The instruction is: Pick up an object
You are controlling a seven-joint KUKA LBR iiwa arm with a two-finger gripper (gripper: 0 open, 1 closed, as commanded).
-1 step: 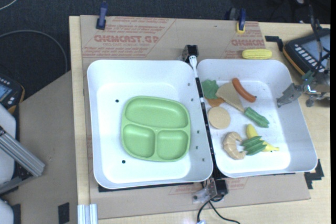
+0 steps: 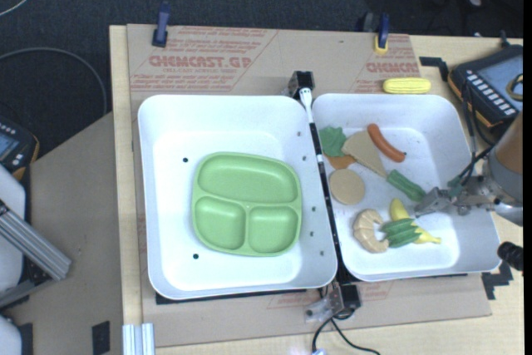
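Several toy foods lie in the right bin [image 2: 440, 116]. Among them are a red sausage [image 2: 386, 142], a tan round cookie [image 2: 347, 186], a croissant [image 2: 370, 230], a yellow banana [image 2: 413, 222] and a green pod [image 2: 404, 232] across it. A carrot with green leaves [image 2: 333, 143] lies by the bin's left wall. A green pickle [image 2: 406, 184] lies mid-bin. My gripper [image 2: 432, 200] hangs low over the bin's right half, just right of the pickle's lower end and above the banana. The arm reaches in from the right.
The left bin [image 2: 166, 137] holds a green divided plate [image 2: 246, 203]. A yellow corn cob [image 2: 406, 85] lies on the bench behind the right bin. Blue clamps [image 2: 161, 26] stand at the board's back edge. A dark device [image 2: 495, 87] sits at the right.
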